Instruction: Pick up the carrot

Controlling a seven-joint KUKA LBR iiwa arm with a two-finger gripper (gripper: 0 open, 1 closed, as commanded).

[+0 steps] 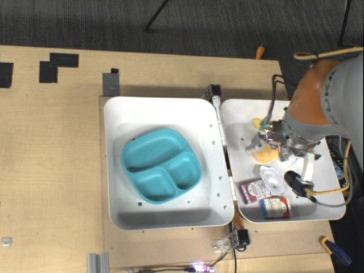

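Can (275, 207) with red label, front of right bin (239, 118). Carrot not identifiable: yellow-orange item (266, 154) lies mid-bin, partly under gripper (272, 136); jaws' state cannot be told. Purple packet (250, 191) nearby. Teal divided tray (162, 165) in left bin (114, 124).

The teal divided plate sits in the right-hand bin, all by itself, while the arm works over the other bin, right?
Not quite. The camera view shows the teal divided plate alone in the left bin, not the right one. The arm works over the right bin.
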